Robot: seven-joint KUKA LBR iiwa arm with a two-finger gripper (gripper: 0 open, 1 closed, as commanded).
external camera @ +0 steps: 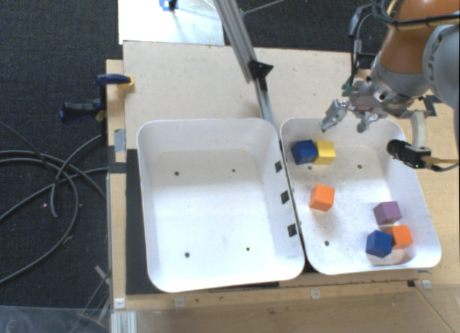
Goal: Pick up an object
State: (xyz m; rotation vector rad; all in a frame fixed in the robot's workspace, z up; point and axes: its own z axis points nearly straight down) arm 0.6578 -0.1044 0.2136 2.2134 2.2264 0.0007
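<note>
Likely light, stiff and foam-like, the blue cube [304,152] touching the yellow cube [325,152] at the right bin's [424,209] far left corner suits a flat-side grip, the gripper [348,117] fingers spread, grasping nothing.

We see two bins side by side on the tabletop [187,80]; six blocks lie in the right bin [424,213], two touching at its back.
</note>
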